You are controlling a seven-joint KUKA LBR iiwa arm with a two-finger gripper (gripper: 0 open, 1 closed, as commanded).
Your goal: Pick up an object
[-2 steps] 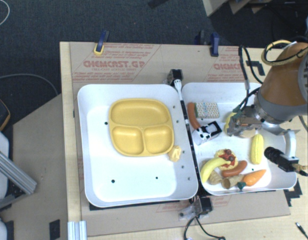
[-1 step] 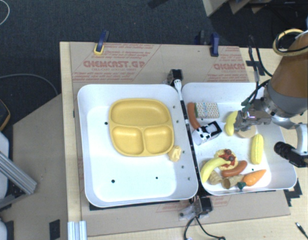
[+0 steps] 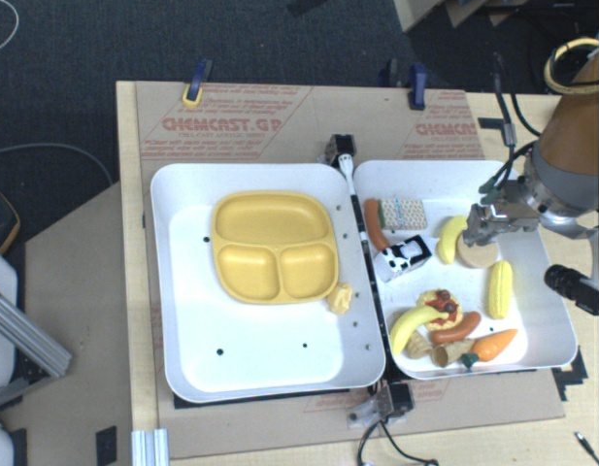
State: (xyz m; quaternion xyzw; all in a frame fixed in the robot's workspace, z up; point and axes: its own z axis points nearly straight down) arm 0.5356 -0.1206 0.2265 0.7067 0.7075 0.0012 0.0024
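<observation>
My gripper (image 3: 480, 233) hangs low over the right bin (image 3: 532, 357), directly above a pale round piece (image 3: 478, 254) and next to a small yellow item (image 3: 452, 235). Around it lie a corn cob (image 3: 499, 288), a red sausage (image 3: 374, 223), a grey sponge-like block (image 3: 405, 214), a black-and-white toy (image 3: 406, 256), a banana (image 3: 408, 326), a hot dog (image 3: 454, 328) and a carrot (image 3: 493, 345). Nothing is visibly held.
The left bin (image 3: 183, 260) holds a yellow divided plate (image 3: 275, 246) and a small pale yellow piece (image 3: 340, 300) near its right wall. Clamps (image 3: 193, 84) sit on the cardboard's far edge. The arm comes in from the right.
</observation>
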